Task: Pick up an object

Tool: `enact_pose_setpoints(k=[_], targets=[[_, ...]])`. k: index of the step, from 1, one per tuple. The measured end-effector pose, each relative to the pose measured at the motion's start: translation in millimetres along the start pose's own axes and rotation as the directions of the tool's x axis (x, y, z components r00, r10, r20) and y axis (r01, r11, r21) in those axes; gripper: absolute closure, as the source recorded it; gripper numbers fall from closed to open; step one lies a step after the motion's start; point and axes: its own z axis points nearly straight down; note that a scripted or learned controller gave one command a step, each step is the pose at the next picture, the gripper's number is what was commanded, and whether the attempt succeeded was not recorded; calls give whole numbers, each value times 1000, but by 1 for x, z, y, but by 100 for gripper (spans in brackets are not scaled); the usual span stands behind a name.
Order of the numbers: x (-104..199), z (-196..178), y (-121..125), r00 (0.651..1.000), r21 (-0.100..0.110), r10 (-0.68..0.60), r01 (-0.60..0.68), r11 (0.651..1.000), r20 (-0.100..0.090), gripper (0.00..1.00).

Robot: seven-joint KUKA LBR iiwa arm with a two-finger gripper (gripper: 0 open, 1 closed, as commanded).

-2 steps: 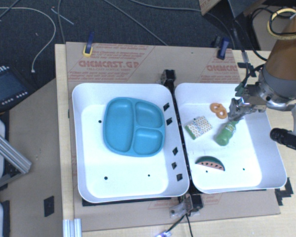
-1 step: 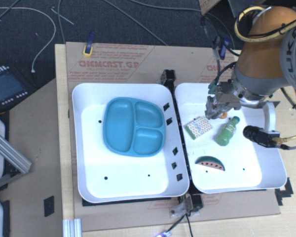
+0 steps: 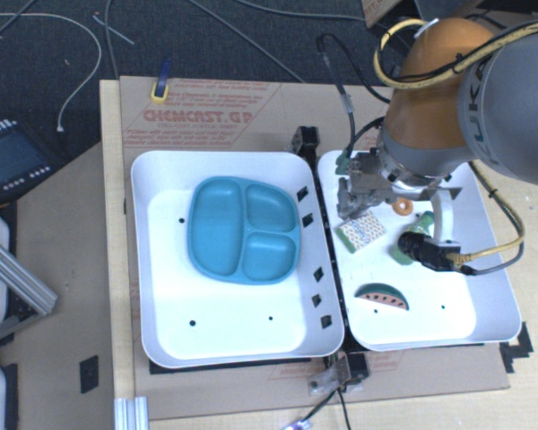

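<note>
My gripper (image 3: 359, 202) hangs low over the left part of the right bin (image 3: 484, 321), under the grey and orange wrist. Just below its tip lies a small green-and-white patterned block (image 3: 362, 232), partly covered by the gripper; whether they touch I cannot tell. An orange ring (image 3: 402, 207) lies to the right of the gripper. A dark green object (image 3: 407, 245) sits beside the block, close to a black cable fitting. A watermelon slice toy (image 3: 381, 297) lies nearer the front of the same bin.
The left bin (image 3: 161, 312) holds a blue divided plate (image 3: 244, 229). A black-clipped divider (image 3: 321, 240) separates the bins. Yellow and black cables (image 3: 484, 256) trail from the arm over the right bin's right side.
</note>
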Motion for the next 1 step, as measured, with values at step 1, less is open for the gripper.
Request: enact_pose_setpoints(k=[1], targets=[[54,14,14,1000,-4,-1,1,1000,1,100]])
